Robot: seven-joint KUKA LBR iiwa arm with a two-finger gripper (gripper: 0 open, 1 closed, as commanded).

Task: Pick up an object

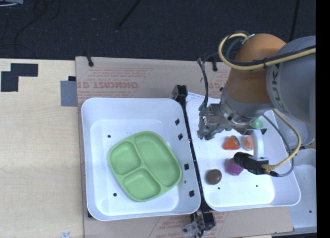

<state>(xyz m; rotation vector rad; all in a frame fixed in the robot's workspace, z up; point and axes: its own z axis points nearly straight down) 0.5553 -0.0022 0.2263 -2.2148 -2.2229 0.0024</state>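
My gripper [207,128] hangs over the upper left part of the right bin [258,196], close to the divider between the bins. Several small objects lie in that bin. An orange-red piece [231,142] and a pink piece [248,142] sit just right of the gripper. A purple piece [234,168] and a brown ball [214,176] lie nearer the front. A small green thing [256,124] peeks out from under the wrist. I see nothing in the gripper.
The left bin [98,129] holds a green divided plate [144,166]. The arm's grey and orange body covers the right bin's back right corner. Cardboard lies under both bins, with the wooden bench to the left.
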